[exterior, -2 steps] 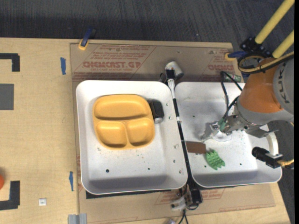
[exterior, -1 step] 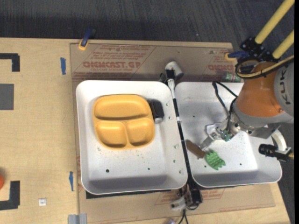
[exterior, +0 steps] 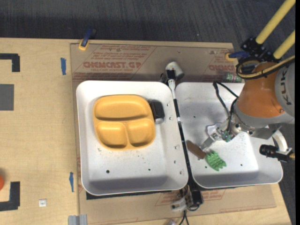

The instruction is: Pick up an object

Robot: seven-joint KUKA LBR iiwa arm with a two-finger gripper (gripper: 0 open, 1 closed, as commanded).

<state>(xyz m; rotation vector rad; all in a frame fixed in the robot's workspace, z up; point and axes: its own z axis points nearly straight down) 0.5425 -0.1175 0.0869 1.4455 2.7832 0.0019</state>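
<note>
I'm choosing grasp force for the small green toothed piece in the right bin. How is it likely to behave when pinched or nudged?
The green toothed piece looks small and thin, so probably light; a nudge would likely slide it across the smooth right bin. It lies flat, so rolling or tipping seems unlikely. Its jagged edge suggests moulded plastic, probably fairly stiff, though that is hard to confirm. The pincer hangs just above it.

Tray (exterior: 124, 126) in left bin (exterior: 89, 139); toy (exterior: 215, 161) in right bin (exterior: 248, 170)
</note>
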